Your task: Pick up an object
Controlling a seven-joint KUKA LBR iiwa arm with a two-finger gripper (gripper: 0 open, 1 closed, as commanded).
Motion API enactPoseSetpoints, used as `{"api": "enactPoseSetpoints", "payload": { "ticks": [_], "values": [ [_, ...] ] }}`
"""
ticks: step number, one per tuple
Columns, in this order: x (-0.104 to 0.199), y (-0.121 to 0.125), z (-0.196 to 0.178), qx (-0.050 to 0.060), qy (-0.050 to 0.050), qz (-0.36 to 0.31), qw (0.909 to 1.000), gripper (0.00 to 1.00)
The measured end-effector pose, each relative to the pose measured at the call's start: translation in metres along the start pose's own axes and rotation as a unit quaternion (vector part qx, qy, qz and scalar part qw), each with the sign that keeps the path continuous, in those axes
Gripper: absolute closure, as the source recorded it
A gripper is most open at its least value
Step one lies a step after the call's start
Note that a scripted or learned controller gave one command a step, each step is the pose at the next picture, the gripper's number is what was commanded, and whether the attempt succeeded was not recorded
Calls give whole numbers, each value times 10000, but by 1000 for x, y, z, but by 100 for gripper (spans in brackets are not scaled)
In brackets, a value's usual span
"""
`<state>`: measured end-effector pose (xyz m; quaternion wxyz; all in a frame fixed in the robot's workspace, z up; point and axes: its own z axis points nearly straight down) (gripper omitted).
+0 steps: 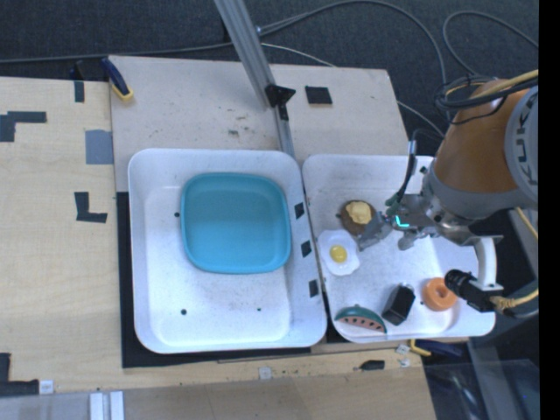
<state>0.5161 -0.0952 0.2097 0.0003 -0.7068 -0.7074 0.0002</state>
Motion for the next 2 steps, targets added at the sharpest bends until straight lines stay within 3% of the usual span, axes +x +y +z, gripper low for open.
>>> {"api": "enactPoseSetpoints", "payload": {
  "ticks": [1, 2],
  "values": [
    [0, 0, 0, 0, 0, 0, 10000, 0],
    [-1, -10, 50, 19, 0, 3, 10000, 0]
  ]
}}
